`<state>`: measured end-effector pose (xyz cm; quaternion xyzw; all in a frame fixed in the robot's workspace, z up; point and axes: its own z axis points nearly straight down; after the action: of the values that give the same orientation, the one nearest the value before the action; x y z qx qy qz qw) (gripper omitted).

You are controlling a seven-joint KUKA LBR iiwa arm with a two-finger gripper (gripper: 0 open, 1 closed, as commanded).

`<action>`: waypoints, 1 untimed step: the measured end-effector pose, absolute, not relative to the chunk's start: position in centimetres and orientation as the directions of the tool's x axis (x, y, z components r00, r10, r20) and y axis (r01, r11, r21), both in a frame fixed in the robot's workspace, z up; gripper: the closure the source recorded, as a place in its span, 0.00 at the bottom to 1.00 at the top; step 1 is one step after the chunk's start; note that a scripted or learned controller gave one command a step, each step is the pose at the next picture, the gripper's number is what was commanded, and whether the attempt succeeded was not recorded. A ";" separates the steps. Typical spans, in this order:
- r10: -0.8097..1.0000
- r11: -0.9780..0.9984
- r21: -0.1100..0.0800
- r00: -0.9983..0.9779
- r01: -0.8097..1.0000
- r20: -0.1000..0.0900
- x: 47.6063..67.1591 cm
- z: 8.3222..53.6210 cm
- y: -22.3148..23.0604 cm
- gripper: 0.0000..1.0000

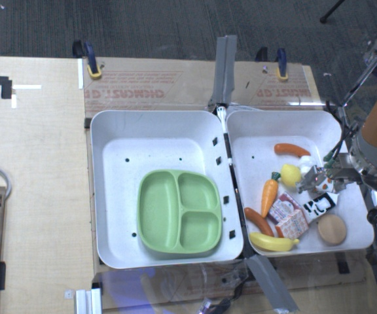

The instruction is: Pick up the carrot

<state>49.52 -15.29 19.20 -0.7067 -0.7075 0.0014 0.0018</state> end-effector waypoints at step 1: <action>0.972 0.237 -0.003 -0.237 0.972 0.002 51.1 11.1 -11.0 0.00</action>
<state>51.15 -10.96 11.11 -0.6177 -0.7864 0.0007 0.0016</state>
